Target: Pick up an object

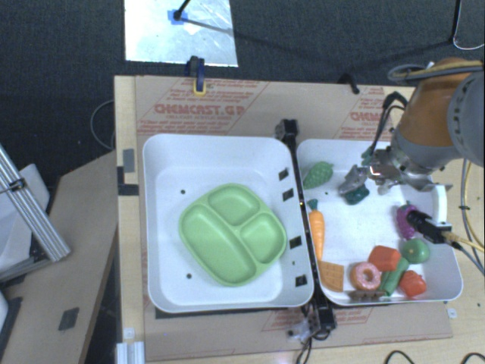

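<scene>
One dark teal piece [355,196] sits just below-left of my gripper [364,174], nearly touching (finger state: I cannot tell), right bin [447,268].

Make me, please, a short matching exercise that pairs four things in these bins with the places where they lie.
Things:
1. light green three-compartment plastic plate
2. orange toy carrot
3. pink-frosted toy doughnut
4. green leafy toy vegetable

Places:
A. right bin, near front edge
B. left bin, middle
C. right bin, far left corner
D. right bin, along its left wall

Pairs: 1-B, 2-D, 3-A, 4-C
</scene>
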{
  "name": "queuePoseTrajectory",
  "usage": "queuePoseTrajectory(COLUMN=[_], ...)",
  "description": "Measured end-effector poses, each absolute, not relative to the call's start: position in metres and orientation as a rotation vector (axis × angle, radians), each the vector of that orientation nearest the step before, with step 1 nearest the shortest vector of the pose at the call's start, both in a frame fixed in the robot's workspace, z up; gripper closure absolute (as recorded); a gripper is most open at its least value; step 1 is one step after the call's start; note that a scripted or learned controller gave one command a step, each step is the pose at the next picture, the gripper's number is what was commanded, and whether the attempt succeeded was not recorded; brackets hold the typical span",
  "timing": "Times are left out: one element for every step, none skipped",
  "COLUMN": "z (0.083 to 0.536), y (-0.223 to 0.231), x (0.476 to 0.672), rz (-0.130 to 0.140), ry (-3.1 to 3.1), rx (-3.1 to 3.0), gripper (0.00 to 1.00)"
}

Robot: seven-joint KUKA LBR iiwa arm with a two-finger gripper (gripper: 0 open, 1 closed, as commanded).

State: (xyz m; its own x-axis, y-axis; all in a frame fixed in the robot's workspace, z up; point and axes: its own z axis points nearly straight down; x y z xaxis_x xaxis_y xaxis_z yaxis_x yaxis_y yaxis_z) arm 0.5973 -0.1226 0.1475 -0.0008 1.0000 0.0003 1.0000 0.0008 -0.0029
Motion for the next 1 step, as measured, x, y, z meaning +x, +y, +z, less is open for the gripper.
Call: queuePoseTrajectory(z=[0.0994], y=[-0.1145], x=[0.5913], rz=[0.002], ry=[-2.219], rx=[-2.219], gripper=[0.0])
